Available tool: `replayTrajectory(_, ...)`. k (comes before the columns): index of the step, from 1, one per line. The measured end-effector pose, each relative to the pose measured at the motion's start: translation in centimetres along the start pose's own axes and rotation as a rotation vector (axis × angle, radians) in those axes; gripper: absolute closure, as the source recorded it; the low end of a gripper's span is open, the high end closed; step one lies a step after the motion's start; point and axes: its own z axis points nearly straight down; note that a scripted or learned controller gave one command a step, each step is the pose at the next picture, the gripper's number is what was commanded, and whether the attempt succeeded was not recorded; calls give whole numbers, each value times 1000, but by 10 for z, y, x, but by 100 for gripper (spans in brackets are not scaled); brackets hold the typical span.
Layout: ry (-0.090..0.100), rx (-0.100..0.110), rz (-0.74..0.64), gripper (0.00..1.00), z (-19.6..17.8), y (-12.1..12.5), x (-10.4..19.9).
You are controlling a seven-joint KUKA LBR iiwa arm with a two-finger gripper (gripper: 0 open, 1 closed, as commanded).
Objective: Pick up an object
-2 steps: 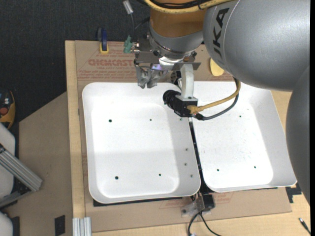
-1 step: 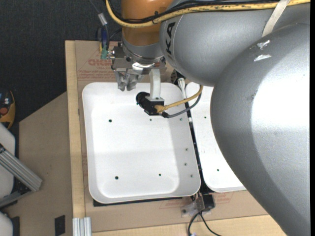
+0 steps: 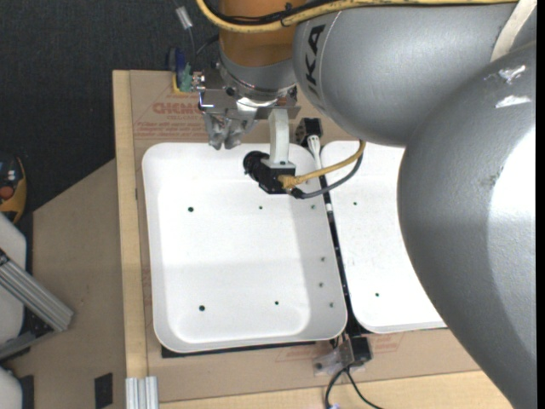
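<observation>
The thing to pick up may be hidden under my claw [image 3: 225, 135], so I can't guess if it's heavy or slippery. My claw hangs over the top edge of the left bin [image 3: 170, 254]. Apart or together, I cannot tell.

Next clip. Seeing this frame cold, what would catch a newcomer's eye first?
The huge grey arm dominates, sweeping in from the right and covering much of the right bin. Its orange band glows at top centre, and below it the gripper hangs at the far rim of the left bin, whose white floor shows a few small dark dots.
</observation>
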Motion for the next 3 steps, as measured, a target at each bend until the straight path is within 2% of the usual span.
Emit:
replayTrajectory(1,0,0,0,100,-27,-17,0)
replayTrajectory(2,-1,-1,4,100,-54,-25,-30)
replayTrajectory(3,-3,9,-2,100,6,7,1)
